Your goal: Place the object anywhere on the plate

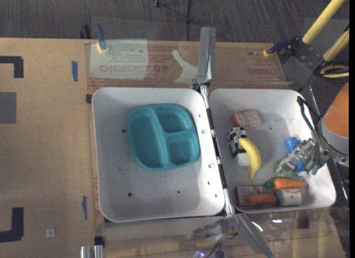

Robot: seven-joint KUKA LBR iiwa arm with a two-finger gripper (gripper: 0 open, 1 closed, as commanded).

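Dark carpet floor (249, 1) w/ cables up top; wood bench (44, 157) (blue tape bits) below.

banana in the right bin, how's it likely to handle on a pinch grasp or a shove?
The banana looks smooth and glossy, so it may slip between fingers. Its curved shape suggests it would pivot or rock rather than slide straight when pushed. It lies against a black-and-white block, which could crowd a grasp from that side.
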